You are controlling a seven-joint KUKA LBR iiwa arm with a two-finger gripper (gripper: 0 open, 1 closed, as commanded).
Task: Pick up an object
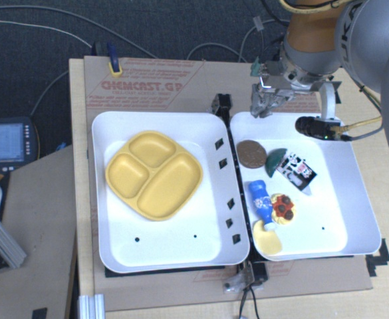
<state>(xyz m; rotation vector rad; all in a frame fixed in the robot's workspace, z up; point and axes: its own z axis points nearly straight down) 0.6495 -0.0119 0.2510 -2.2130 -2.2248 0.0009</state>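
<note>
Several small objects lie in the right bin (pixel 354 178): a brown disc (pixel 251 153) near its left wall, a dark green piece (pixel 274 160) just beside it, a black-and-white patterned item (pixel 297 171) touching the green one, and lower down a blue object (pixel 260 199), a red-and-orange toy (pixel 284 207) and a pale yellow piece (pixel 268 240) by the front-left corner. The left bin (pixel 114 244) holds a yellow divided plate (pixel 154 175). The gripper (pixel 266 105) hangs over the back-left corner of the right bin, above and apart from every object, with nothing between its fingers; whether they are spread or closed cannot be told from this angle. By the look of it the step in hand is the approach, with no object chosen or touched yet. The next move probably calls for travelling forward over the cluster, the brown disc being nearest, then descending onto a single piece clear of its neighbours and the bin wall.
</note>
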